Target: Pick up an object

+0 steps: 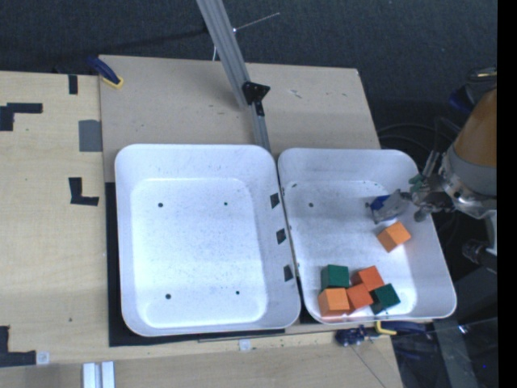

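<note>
My gripper [390, 208] hangs over the right side of the right bin [347, 164], at the end of the grey arm with the orange band [477, 148]. Its tip looks grey and blue. An orange block [394, 236] lies tilted on the bin floor just below and in front of the tip, close to it; I cannot tell whether they touch. Several more blocks are bunched in the bin's near corner: a green one [334, 276], orange ones [370, 278] [334, 300] and a dark green one [385, 297].
The left bin [194, 237] sits beside the right one, their rims meeting in the middle. A slanted metal bar [230, 47] crosses the bench behind the bins. A blue and yellow clamp [363, 334] sits at the right bin's front edge.
</note>
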You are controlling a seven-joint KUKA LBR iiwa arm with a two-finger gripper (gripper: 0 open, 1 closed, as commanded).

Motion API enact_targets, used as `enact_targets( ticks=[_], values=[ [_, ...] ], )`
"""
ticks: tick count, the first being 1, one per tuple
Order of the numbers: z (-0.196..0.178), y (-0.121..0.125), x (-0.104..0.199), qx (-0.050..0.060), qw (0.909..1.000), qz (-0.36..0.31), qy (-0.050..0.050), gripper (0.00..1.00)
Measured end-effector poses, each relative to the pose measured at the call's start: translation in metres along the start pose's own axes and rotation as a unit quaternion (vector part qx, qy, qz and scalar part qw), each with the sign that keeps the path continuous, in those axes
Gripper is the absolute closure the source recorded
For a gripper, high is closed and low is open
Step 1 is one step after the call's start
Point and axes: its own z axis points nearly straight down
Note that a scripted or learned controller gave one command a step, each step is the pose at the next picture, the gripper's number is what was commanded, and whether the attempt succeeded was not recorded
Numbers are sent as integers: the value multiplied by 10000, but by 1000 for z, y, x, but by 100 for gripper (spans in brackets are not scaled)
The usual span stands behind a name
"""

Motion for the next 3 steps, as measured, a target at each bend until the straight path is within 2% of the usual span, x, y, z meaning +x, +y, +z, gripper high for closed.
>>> enact_targets(
  ticks=[1,2,3],
  values=[
    [0,0,0,0,10000,2,1,0],
    [64,-2,0,19,10000,6,-5,0],
    [77,3,-3,-101,9999,8,-57,0]
  ],
)
